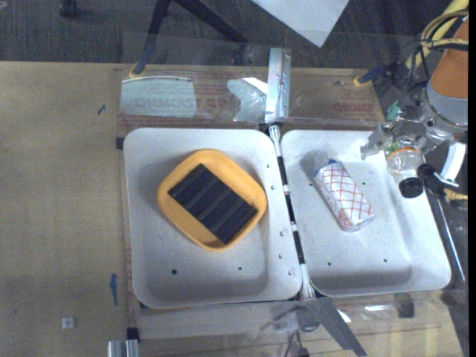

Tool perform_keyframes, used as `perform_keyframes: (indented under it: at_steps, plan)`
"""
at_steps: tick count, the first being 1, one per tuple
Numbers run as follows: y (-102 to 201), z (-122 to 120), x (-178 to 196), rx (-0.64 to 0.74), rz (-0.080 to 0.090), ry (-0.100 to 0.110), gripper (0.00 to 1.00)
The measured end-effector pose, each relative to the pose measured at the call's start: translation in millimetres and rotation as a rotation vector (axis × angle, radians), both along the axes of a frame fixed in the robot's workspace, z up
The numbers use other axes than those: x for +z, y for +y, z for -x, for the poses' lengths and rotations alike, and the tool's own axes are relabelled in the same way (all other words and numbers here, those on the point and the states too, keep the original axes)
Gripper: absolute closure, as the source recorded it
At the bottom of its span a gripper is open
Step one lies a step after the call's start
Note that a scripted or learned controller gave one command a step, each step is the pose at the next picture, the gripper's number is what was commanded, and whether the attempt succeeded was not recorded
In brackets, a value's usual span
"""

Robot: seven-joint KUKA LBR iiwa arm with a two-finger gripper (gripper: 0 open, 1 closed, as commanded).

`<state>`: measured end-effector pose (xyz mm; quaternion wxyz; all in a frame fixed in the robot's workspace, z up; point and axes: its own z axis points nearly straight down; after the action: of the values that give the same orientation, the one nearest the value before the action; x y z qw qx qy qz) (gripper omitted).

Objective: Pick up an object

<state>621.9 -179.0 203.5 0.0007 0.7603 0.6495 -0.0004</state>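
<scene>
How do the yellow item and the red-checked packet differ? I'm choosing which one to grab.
The yellow tray is broad, rounded, flat, with a dark ribbed centre; the packet is narrower, oblong, white with red checks. The tray lies in the left bin, the packet in the right bin. Both lie diagonally.

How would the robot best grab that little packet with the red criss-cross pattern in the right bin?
Probably from straight above, fingers closing across the narrow width of the packet near its middle. It lies flat on the right bin, long axis running diagonally from upper left to lower right, so the gripper would need turning to straddle the two long sides. Nothing crowds it.
</scene>
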Motion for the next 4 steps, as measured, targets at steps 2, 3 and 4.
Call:
perform_keyframes:
  at_steps: [2, 3, 4]
  plan:
    - [27.2, 6.9, -89.2, -0.253, -0.001, 0.001, 0.0]
    - [-1.7, -1.2, -94.1, 0.206, 0.0, -0.002, 0.0]
    - [31.1, -10.5, -56.1, -0.011, 0.0, -0.001, 0.0]
